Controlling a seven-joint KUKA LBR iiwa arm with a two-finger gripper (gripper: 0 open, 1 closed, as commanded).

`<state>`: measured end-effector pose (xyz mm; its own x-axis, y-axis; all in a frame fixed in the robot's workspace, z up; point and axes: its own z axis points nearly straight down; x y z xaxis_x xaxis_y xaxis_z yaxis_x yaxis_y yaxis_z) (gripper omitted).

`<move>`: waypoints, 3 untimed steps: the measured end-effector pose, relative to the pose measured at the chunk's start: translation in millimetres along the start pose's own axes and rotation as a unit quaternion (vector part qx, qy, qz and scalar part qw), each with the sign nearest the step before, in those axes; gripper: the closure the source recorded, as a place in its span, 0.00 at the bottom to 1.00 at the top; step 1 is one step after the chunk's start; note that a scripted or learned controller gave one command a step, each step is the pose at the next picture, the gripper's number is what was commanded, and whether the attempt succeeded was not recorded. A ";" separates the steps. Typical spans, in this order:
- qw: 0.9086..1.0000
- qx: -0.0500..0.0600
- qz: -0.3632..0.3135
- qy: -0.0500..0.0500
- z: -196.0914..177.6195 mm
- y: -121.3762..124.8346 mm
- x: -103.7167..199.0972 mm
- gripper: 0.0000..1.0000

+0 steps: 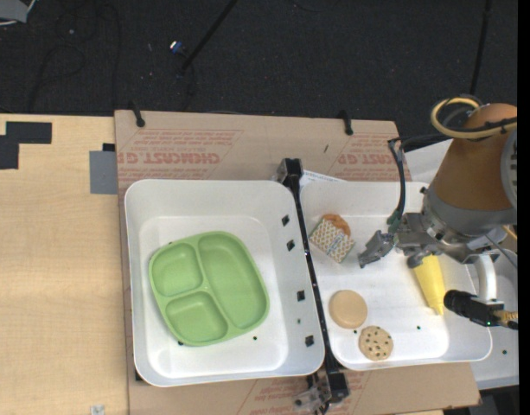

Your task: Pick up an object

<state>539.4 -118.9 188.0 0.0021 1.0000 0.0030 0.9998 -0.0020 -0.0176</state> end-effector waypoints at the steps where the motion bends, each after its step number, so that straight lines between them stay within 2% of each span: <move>1: 1.000 -0.006 -0.001 -0.001 -7.2 2.9 0.0 0.00; 3: 1.000 -0.004 -0.001 0.000 94.2 -3.2 -5.7 0.00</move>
<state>534.5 -124.3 93.8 0.0004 1.0000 0.0025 1.0000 -0.0004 -0.0091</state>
